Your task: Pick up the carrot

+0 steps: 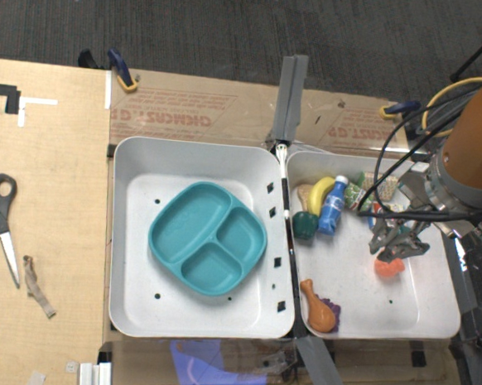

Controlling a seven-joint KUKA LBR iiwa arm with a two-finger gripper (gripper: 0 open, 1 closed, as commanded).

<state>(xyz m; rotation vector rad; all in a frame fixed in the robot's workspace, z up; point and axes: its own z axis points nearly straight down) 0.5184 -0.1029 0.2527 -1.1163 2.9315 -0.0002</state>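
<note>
Two white bins sit side by side; the carrot [319, 307] lies at the right bin's [430, 323] front-left corner. Well apart, the gripper [396, 245] hangs over what looks like a small orange-red thing [389, 267]; I cannot tell how its jaws stand.

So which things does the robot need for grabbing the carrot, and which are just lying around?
For the job:
carrot, likely the orange tapered thing in the right bin
gripper

Just lying about:
teal plate
banana
blue bottle
red-orange lump under the gripper
scissors
</note>
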